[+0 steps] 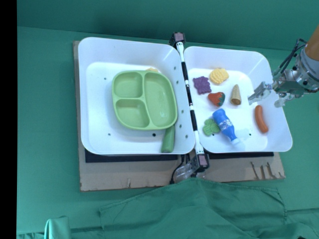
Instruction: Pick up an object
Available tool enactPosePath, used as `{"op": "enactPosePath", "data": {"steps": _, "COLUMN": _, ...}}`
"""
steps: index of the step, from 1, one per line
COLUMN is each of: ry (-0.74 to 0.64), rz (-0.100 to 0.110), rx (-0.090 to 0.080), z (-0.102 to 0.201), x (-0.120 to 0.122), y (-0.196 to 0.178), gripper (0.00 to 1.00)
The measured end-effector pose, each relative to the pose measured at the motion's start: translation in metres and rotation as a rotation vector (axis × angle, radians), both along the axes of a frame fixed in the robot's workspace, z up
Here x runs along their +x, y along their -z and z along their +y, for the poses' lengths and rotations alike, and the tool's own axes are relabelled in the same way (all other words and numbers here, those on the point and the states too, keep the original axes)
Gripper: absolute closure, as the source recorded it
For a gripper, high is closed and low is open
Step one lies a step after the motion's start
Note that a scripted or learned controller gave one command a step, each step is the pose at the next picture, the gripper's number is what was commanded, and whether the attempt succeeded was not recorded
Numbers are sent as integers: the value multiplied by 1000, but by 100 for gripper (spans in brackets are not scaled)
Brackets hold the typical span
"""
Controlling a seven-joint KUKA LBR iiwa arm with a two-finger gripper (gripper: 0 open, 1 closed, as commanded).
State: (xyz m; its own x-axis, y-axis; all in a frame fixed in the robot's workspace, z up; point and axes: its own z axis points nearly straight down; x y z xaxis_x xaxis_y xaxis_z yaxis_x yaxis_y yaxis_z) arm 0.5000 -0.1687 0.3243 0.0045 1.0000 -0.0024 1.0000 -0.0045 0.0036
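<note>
Arm's gripper (269,96) low at right, fingers (258,92) spread.

Two shallow white bins sit side by side in the middle of the frame, the left bin (94,51) and the right bin (249,56), joined along a clamped seam (187,93). They rest on a sheet of brown cardboard (124,176) laid over a green bench cover (45,108). A rumpled green cloth (199,210) lies bunched along the bottom edge of the frame, just below the cardboard.

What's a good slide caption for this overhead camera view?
End effector poised over the right bin of toy foods, near the sausage.
</note>
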Motion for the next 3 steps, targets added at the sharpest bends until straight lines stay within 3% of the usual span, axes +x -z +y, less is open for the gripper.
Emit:
{"op": "enactPosePath", "data": {"steps": 1, "ry": -3, "rz": 7, "rx": 3, "z": 13, "x": 33, "y": 97, "gripper": 0}}
{"op": "enactPosePath", "data": {"steps": 2, "ry": -3, "rz": -6, "rx": -2, "z": -6, "x": 109, "y": 142, "gripper": 0}}
{"op": "enactPosePath", "data": {"steps": 3, "ry": 1, "rz": -20, "rx": -8, "z": -8, "x": 110, "y": 124, "gripper": 100}}
